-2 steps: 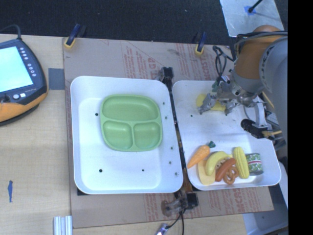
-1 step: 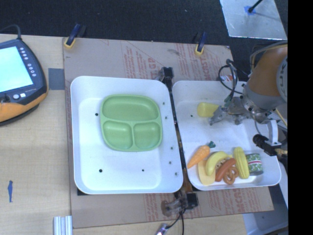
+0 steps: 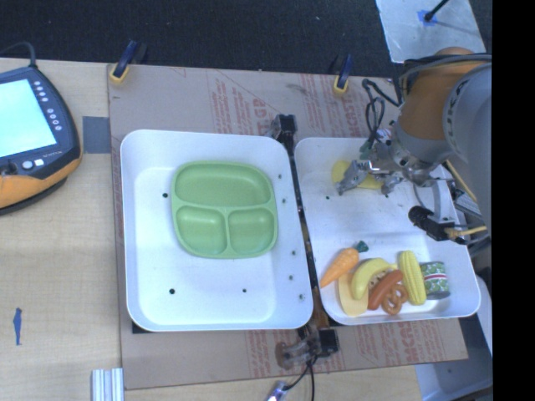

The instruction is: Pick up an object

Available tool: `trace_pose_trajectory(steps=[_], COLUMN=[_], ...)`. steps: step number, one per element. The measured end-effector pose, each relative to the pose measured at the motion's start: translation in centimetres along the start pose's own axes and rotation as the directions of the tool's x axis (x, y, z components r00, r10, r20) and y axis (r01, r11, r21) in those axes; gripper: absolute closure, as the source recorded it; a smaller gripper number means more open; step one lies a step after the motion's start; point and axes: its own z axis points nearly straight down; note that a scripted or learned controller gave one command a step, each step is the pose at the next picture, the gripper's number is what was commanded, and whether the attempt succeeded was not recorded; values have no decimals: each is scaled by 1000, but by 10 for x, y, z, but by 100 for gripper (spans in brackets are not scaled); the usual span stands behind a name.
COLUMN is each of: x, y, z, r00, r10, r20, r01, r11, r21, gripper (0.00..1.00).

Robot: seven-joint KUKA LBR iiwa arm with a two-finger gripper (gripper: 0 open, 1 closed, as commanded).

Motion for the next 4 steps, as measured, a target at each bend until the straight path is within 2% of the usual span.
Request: trace_pose_trajectory(steps=[1,4], x=[19,-6], y=[7,7], z=[4,5], r00=[1000,1000], r10=[2,1], r20=[0,-7], r01=[-2,0], r11=[1000,1000], r21=[27,26], gripper=[0,0])
